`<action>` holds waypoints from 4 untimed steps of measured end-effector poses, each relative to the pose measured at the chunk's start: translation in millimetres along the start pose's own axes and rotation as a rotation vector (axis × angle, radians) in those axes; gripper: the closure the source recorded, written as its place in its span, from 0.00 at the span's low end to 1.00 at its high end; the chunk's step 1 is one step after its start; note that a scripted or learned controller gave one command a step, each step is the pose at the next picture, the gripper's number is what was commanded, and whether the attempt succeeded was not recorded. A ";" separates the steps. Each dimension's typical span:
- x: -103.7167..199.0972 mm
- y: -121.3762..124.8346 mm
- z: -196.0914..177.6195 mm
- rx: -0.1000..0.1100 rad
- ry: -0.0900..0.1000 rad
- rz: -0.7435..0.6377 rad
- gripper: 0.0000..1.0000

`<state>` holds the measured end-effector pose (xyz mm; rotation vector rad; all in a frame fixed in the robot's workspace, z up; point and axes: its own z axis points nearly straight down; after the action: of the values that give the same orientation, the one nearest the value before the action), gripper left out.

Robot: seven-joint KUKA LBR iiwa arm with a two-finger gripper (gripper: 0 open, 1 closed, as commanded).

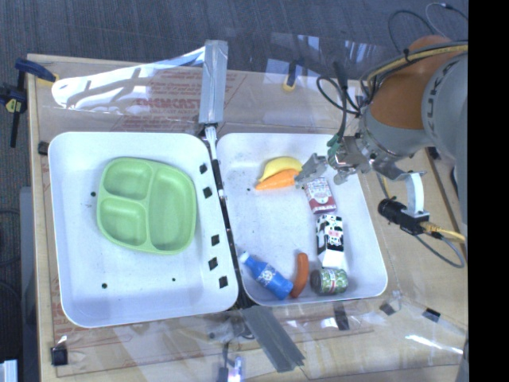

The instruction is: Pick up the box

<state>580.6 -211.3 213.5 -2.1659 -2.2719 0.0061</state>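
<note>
Wooden bench point(413, 293), two white bins side by side on it. Left bin point(71, 277) holds a green divided plate point(147, 204). Right bin point(362, 213) holds everything else.

Box point(320, 195): small red-and-white carton lying flat in the right bin's upper right part. Long axis runs roughly up-down in frame, top end tipped slightly left, pointing at the gripper point(328, 165).

Gripper sits right at the box's upper end, arm coming in from the right over the bin's top right corner. Finger state: can't tell, the tips are lost in clutter and cabling. Contact with the box looks likely but I can't confirm it; nothing clearly sits between the fingers.

Neighbours:
- cow-print carton point(331, 242) directly below the box, nearly end to end, same up-down orientation
- green can point(330, 280) below that, at the bin's lower edge
- carrot point(275, 181) and banana point(280, 165) just left of the box's top end, close to the gripper
- sausage point(301, 274) and blue bottle point(266, 275) at lower centre, well apart from the box

Box's right side faces the bin wall, with bare floor between.
</note>
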 end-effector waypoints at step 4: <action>76.2 -22.6 122.8 0.000 0.002 0.010 0.00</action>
<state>553.9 -136.4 90.7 -2.1758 -2.2605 0.0048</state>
